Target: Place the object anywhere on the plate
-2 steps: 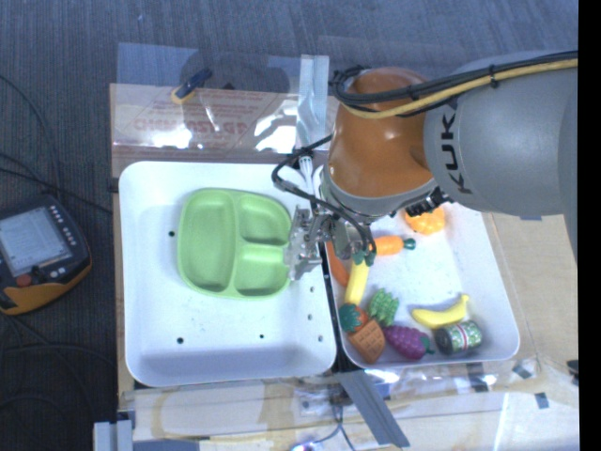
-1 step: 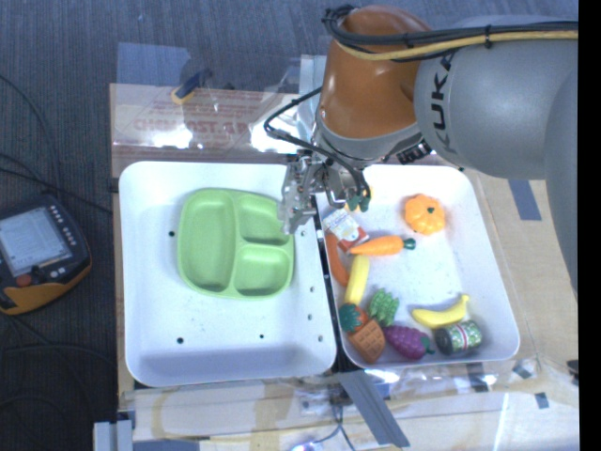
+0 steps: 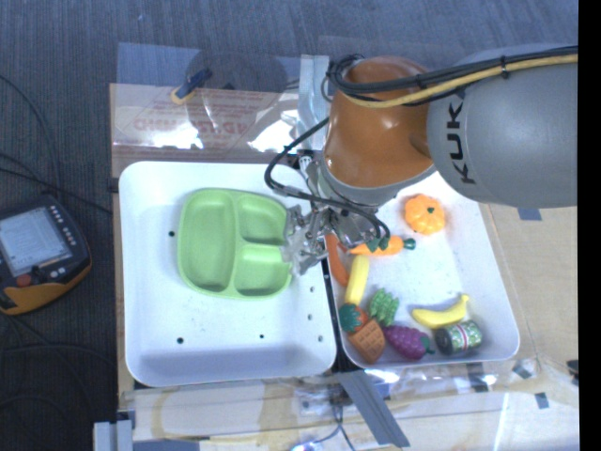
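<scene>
A light green divided plate (image 3: 233, 242) lies in the left bin (image 3: 160, 336), toward its back right. My gripper (image 3: 305, 240) hangs over the wall between the two bins, at the plate's right edge. Just to its right, in the right bin (image 3: 493, 289), lie an orange carrot with a green top (image 3: 380, 245), a second orange piece (image 3: 337, 263) and a yellow corn-like piece (image 3: 356, 282). I see nothing clearly between the gripper's tips. The orange-banded wrist (image 3: 376, 130) hides the back of the right bin.
More toy food fills the right bin: a small orange pumpkin (image 3: 424, 214), a green leafy piece (image 3: 382, 305), purple grapes (image 3: 406, 340), a banana (image 3: 440, 314), a dark can (image 3: 459, 336) and a brown-orange piece (image 3: 367, 339). A handheld pendant (image 3: 39, 250) lies left of the bench.
</scene>
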Robot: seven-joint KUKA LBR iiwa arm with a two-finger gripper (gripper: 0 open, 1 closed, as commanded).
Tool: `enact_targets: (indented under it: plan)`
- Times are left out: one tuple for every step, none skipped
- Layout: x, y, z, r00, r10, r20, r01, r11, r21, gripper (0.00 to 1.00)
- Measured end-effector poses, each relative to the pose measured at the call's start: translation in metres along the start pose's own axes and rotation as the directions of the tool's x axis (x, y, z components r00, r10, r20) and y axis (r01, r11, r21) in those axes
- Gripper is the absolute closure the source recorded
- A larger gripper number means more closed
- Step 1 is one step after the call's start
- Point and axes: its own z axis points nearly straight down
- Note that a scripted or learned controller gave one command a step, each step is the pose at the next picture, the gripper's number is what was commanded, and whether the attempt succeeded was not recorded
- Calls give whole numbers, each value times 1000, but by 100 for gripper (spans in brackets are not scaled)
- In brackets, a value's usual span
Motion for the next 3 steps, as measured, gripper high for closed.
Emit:
enact_targets:
  plan:
    - [-83, 60, -6, 990, -142, 4, 142, 990, -1, 100]
    - [-56, 110, -51, 990, 140, 6, -140, 990, -2, 100]
    - [-56, 110, -50, 990, 141, 3, -141, 990, -1, 0]
